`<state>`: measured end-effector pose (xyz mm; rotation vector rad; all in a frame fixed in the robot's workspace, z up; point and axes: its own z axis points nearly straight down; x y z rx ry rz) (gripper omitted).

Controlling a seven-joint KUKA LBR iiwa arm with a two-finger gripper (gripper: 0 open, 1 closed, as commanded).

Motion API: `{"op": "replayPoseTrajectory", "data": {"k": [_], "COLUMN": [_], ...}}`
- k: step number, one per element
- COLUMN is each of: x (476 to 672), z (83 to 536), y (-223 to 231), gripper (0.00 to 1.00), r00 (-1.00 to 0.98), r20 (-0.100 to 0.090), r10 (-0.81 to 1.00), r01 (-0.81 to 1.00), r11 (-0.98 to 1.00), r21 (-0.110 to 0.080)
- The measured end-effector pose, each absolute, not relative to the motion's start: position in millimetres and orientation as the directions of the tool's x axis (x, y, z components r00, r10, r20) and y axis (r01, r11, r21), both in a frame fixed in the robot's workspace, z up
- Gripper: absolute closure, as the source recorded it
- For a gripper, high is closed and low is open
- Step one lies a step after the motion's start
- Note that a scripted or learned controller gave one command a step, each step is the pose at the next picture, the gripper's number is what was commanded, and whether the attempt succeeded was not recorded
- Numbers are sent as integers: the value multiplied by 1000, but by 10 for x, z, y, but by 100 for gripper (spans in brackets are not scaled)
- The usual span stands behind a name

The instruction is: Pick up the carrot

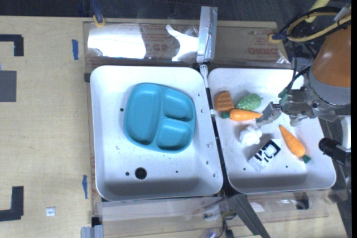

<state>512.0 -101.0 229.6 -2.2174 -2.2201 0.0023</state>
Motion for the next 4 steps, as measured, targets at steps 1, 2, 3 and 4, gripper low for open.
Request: {"op": "replayPoseTrajectory", "data": {"k": [1,2,3,4], "x": [5355,5378,5299,5317], "z": [2891,2255,957,1079], "y": [-1944,-2060,-2156,-2181], "gripper": [0,0,0,100], "r00": [72,-87,-292,-290], "r20": [-3,1,12,4], "r10": [997,996,956,957], "r01": [997,996,956,957], "r11": [-72,87,292,290], "r21": [5,-2,-1,5]}}
